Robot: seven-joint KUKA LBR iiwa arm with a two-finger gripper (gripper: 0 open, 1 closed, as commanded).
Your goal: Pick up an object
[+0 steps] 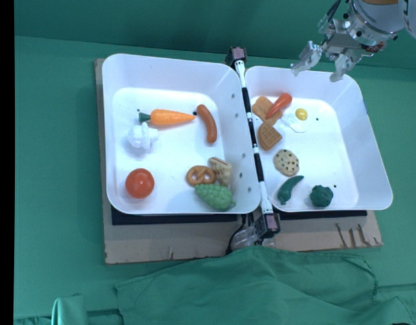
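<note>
While the gripper (324,62) hangs over the far edge of the right bin (370,147), its two fingers are spread apart with nothing between them, so no grab so far. One fingertip sits left around the bin's far rim, the other a bit right of it, both above the rim rather than down among the toys.

Closest stuff to the jaws is the little cluster at the far left of that bin: a red chili (279,104) lying tilted against a waffle piece (262,107), with a second waffle (268,135) just near of those. The fried egg (297,118) is just right of the chili, pretty much straight near of the open jaws but well apart from them. Further toward the near side there's a cookie (286,162), a green pepper (289,189) and a broccoli (321,195).

Left bin (120,80) has a carrot (167,118), a sausage (208,123), a white garlic-looking thing (141,138), a tomato (139,183), a pretzel (200,175), a cracker-ish piece (221,170) and green grapes (214,196). All of that is way off from the gripper.
</note>
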